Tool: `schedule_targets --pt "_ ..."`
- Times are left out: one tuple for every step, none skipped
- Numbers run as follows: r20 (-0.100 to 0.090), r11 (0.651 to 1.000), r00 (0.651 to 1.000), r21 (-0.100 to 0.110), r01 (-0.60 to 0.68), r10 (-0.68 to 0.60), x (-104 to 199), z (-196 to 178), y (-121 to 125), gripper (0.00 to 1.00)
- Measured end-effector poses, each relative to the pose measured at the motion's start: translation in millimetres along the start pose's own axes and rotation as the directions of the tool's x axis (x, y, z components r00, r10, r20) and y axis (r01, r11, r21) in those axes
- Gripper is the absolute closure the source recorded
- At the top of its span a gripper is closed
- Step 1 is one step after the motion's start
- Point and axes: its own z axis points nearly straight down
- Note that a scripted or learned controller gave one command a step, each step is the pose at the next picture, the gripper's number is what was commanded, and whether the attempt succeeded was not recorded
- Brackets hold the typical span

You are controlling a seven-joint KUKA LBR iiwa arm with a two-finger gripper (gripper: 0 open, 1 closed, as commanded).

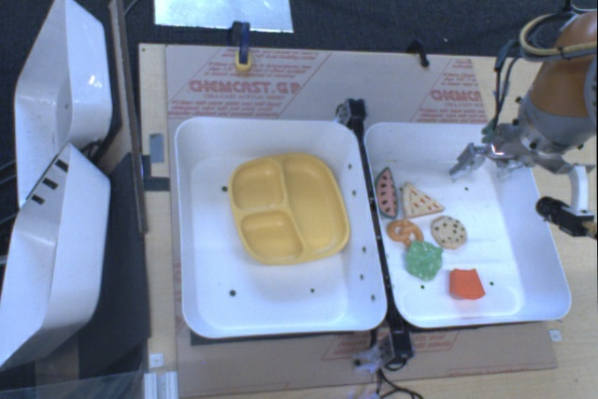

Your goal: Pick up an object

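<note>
Gripper (475,158) position: above the upper part of the right bin (523,304), near its far right side, at the end of the grey arm (561,89) with its orange band. Whether the claw is released or clenched cannot be determined at this resolution. No object sits between its tips.

Nearest objects, moving outward from the gripper:
1. One triangular pizza-slice toy (420,200), down and to the left of the gripper, apart from it.
2. One watermelon-slice toy (386,192), beside the bin's left wall.
3. One pretzel toy (405,231), just below the pizza slice.
4. One chocolate-chip cookie toy (448,232), just right of the pretzel.
5. One green leafy toy (423,259), touching or nearly touching the pretzel's lower edge.
6. One orange block (466,284), nearest the bin's front edge.

Total: six candidate objects, all in the right bin, clustered in its left and lower portion.

The left bin (215,294) contains one yellow divided plate (288,206) with three compartments.

Step in hand, as judged: approach. No pick has been made. The next move calls for translating the gripper down-left toward the cluster, selecting one target, and descending with the fingers spread around it. The orange block stands well apart from its neighbours and offers the least risk of disturbing adjacent items.
</note>
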Motion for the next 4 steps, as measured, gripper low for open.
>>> schedule_targets --pt "0.0 1.0 1.0 -0.001 0.0 0.0 9.9 49.0 -2.5 0.0" --pt "0.002 1.0 1.0 -0.006 0.0 0.0 9.1 35.8 -1.1 1.0" --pt "0.002 1.0 1.0 -0.008 0.001 -0.001 17.9 -12.0 -1.8 1.0" --pt "0.002 1.0 1.0 -0.009 0.001 -0.001 21.8 -58.7 6.2 1.0"
